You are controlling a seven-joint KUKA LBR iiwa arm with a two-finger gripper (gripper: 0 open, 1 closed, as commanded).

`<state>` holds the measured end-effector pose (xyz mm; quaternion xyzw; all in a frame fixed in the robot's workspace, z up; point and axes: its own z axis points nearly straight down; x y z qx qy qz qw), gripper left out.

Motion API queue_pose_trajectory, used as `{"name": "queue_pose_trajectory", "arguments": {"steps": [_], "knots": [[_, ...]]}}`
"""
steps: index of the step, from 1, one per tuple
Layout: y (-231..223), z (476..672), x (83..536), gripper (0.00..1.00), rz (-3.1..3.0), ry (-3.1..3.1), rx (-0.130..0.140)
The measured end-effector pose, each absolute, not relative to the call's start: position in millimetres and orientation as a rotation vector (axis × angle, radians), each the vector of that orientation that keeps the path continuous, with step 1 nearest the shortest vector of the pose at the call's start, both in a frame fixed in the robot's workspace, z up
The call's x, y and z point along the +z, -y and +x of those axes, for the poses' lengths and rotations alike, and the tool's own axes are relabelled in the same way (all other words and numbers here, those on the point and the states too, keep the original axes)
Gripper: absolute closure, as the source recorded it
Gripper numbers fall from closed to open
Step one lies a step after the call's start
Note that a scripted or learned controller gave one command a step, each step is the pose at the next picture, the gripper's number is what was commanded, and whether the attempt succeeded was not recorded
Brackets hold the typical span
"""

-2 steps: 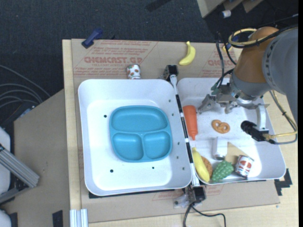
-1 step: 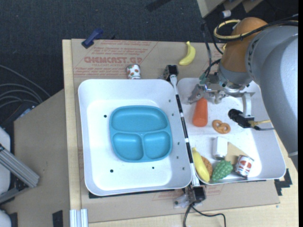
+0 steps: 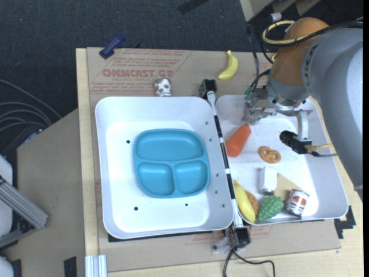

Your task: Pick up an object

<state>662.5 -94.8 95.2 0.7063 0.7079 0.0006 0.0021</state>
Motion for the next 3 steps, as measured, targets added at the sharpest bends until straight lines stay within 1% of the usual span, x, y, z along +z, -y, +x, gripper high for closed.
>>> {"name": "queue_pose_trajectory", "arguments": {"steps": [1,2,3], "knots": [[94.6,662.4,95.0,0.00,2.216,-2.221,0.001],[94.4,663.1,105.5,1.00,2.214,-2.220,0.003],[94.3,663.0,105.2,0.00,2.214,-2.220,0.002]]}}
